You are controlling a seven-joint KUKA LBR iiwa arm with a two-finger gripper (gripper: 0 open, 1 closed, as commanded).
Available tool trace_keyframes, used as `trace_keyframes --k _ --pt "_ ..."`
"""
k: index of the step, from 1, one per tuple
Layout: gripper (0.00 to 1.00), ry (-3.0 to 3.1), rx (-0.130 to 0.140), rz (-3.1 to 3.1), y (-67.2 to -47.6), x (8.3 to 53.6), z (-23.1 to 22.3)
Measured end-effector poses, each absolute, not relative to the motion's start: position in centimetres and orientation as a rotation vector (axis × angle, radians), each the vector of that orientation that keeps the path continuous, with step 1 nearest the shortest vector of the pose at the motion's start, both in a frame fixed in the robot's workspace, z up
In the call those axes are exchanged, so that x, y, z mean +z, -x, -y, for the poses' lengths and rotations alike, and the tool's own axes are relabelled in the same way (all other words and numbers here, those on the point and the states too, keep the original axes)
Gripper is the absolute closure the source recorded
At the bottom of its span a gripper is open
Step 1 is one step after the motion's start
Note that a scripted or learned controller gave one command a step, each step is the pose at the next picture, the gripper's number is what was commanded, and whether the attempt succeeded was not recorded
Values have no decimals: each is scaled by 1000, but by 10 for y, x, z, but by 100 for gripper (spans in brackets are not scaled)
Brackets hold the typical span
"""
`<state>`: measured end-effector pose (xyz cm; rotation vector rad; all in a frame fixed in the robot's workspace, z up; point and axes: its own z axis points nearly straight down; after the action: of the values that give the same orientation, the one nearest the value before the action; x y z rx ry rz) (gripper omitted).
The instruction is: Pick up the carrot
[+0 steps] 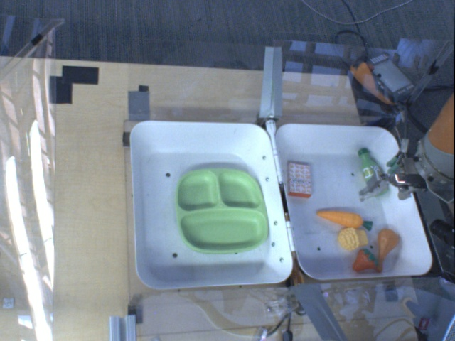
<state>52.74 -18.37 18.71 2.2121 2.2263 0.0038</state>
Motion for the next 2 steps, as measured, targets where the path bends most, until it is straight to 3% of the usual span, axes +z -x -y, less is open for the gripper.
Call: trace_keyframes --k 1,2 --pt "0 -1914 9 -2478 -497 89 171" --pt "100 -1908 17 -2474 -500 102 170"
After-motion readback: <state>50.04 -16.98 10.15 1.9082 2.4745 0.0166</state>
